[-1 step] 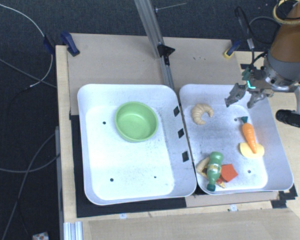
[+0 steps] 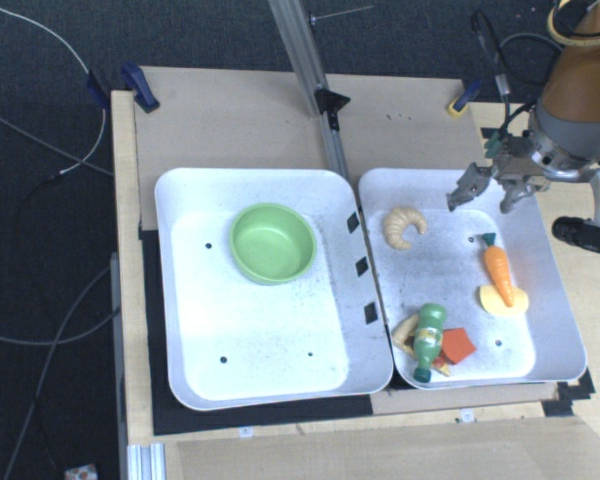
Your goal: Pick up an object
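Tool [image 2: 489, 188] hangs open and empty at upper right of the frame, over the right bin's [image 2: 540, 368] far edge; nearest candidate, the carrot [image 2: 497, 266], lies just below it at right-centre, likely light, stiff, smooth plastic, best pinched across its thicker upper body.

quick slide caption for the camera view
Open pincer hovers over the right bin holding croissant and carrot; green bowl sits in the left bin.
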Robot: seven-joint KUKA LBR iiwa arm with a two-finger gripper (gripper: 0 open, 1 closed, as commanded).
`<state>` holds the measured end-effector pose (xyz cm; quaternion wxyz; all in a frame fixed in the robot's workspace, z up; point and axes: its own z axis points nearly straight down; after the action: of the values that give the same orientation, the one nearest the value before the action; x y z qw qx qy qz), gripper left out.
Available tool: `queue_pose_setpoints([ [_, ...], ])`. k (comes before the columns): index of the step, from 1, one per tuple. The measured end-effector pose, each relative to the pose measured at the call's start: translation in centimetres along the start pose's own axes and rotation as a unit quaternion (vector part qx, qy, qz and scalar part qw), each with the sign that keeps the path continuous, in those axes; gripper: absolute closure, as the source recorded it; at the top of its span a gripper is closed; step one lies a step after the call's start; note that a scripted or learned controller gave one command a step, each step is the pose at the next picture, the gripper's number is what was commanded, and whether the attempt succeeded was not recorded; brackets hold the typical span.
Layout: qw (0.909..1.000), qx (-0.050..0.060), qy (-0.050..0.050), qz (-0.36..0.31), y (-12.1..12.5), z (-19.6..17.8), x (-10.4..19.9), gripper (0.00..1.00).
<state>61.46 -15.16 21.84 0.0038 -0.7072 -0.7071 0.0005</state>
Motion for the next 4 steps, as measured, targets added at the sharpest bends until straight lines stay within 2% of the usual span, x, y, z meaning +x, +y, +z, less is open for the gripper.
queue_pose_setpoints([
  [1, 1.0000, 0.004, 0.000, 0.000, 0.1, 4.3, -0.1, 0.00],
  [2, 1.0000, 0.004, 0.000, 0.000, 0.8, 10.2, -0.5, 0.00],
  [3, 1.0000, 0.004, 0.001, 0.000, 0.8, 12.4, -0.4, 0.00],
  [4, 1.0000, 0.001, 0.001, 0.000, 0.9, 10.9, -0.4, 1.00],
])
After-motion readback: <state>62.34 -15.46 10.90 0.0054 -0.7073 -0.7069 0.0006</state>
